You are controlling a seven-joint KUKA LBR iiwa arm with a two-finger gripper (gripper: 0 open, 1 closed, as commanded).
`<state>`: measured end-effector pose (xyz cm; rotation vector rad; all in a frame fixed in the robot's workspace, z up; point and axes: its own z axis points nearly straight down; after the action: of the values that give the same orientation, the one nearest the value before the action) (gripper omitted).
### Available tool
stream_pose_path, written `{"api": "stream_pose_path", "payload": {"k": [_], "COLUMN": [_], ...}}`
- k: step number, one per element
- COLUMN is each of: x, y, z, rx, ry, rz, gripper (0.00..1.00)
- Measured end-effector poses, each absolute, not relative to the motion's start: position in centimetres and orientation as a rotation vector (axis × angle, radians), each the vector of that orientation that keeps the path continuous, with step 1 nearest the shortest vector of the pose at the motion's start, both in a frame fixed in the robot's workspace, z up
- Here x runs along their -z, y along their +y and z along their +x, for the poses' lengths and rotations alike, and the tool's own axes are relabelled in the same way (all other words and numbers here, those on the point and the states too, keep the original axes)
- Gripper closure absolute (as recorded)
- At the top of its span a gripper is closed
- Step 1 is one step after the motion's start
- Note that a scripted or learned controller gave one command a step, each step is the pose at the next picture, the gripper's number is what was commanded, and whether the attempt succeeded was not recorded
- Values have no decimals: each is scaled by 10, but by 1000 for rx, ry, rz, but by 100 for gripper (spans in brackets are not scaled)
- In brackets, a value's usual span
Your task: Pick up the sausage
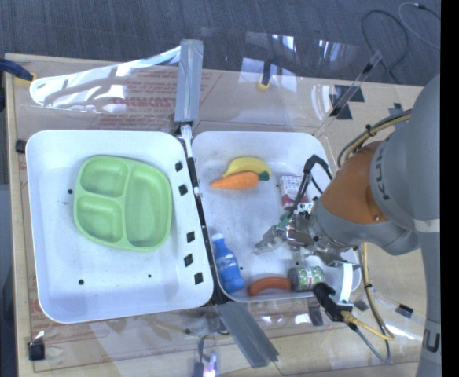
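Observation:
The sausage [269, 286], reddish-brown and short, lies against the front wall of the right bin [214, 148]. My gripper [280, 236] hovers over the middle of that bin, a little behind and to the right of the sausage, with metal fingers [266, 244] pointing left. Nothing shows between the fingers. A green-labelled can [306, 276] lies just right of the sausage, under the wrist.
A blue bottle [227, 263] lies left of the sausage by the bin divider. A carrot [235, 181] and a banana [247, 165] rest at the back of the right bin. The left bin [49, 289] holds a green divided plate [124, 202].

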<state>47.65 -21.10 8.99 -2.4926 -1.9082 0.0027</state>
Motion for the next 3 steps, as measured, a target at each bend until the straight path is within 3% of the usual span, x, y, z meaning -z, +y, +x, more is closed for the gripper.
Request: {"api": "stream_pose_path", "payload": {"k": [1,2,3], "x": [-90,-153,-90], "y": [-166,-200,-203], "z": [477,477,477], "rx": [-3,-2,-2], "ry": [-2063,-2163,-2279], "rz": [-2368,-2274,-2157], "gripper": [0,0,0]}}
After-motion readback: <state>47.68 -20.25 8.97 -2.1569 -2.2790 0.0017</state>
